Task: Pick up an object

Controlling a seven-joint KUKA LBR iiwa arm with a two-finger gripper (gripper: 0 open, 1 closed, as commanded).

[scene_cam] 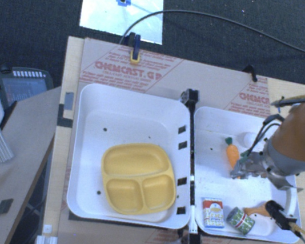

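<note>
The grey two-finger pincer (240, 173) hangs low over the floor of the right shallow white bin (207, 157), just right of and slightly below a small orange toy carrot with a green top (232, 153); whether it is open or shut I cannot tell, as the tip is too small and blurred. The carrot lies apart from the tip, nothing visibly held. Above the carrot and to its right sits a small white cup-like object (247, 140), partly hidden by the arm. Well below the carrot, along the bin's near wall, lie a small red-and-white printed box (213, 212) and a green-labelled tin can (240, 220) on its side. Far left of the carrot, in the left white bin (92, 137), rests a yellow three-compartment plastic tray (138, 177).
</note>
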